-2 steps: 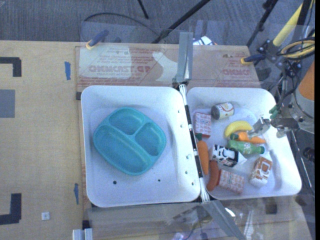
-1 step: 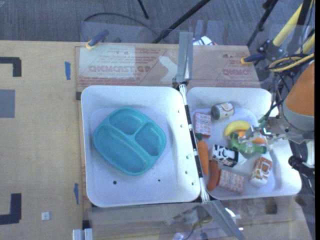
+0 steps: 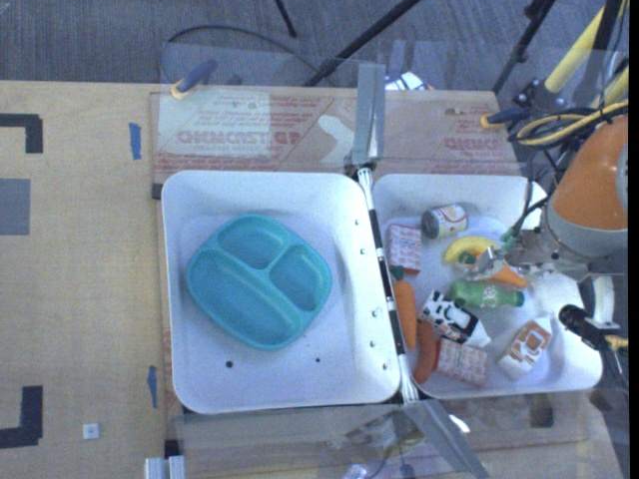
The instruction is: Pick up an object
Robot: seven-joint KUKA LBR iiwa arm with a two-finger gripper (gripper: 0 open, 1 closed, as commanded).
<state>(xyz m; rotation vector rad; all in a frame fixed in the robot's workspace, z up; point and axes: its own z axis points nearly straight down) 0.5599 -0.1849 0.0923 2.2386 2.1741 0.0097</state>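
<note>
The right bin [image 3: 569, 367] holds a jumble of small items. Among them are a tin can [image 3: 444, 220], a yellow banana [image 3: 465, 249], a green bottle [image 3: 485, 294] and an orange carrot [image 3: 405, 312]. A black-and-white carton [image 3: 449, 315] and a white and orange carton [image 3: 526, 347] lie nearer the front. My gripper [image 3: 491, 262] is low in this bin, just right of the banana and above the green bottle. The wrist covers it from above, and nothing can be seen held in it.
The left bin [image 3: 190, 367] holds a teal divided plate [image 3: 260, 279]. A red packet [image 3: 404, 245], a red sausage [image 3: 426, 350] and a pink packet [image 3: 461, 362] lie near the divider between the bins. Yellow cables [image 3: 559, 123] hang at the right behind the arm.
</note>
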